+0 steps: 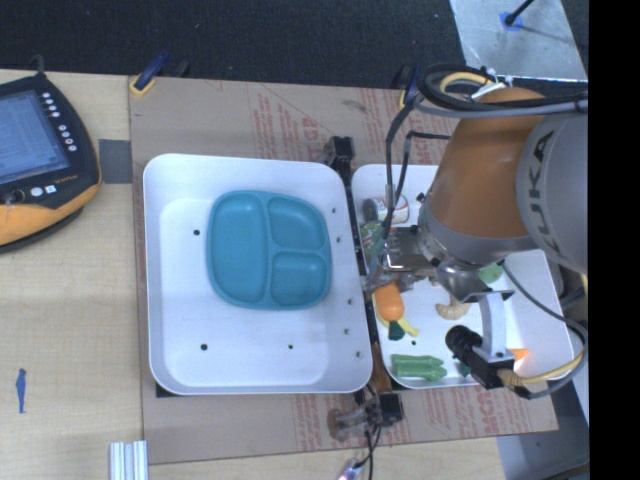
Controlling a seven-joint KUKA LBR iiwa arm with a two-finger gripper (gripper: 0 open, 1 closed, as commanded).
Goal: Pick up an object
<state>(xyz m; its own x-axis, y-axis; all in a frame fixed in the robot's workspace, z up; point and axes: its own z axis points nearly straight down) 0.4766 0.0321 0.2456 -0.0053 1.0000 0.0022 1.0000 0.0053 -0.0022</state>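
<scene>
Far left edge of the bench: a teach pendant [35, 163], well clear of the work. Left bin [165, 268] carries a blue divided plate [268, 249] near its centre, apart from every wall.

Right bin [545, 288] holds the candidates: an orange carrot-like piece [388, 302] just beside its left wall, a green piece [418, 368] along its near edge, a pale curved piece [452, 310] between them and further right. The arm [500, 183] leans over this bin; the gripper [395, 258] sits low by the left wall, just above the orange piece. Cannot tell how the hand is set; body and cables [405, 148] hide it.

Judgement: reach-and-descend step, nothing lifted yet. Next move needs clean alignment over one piece. The wall is close and could foul the approach.
</scene>
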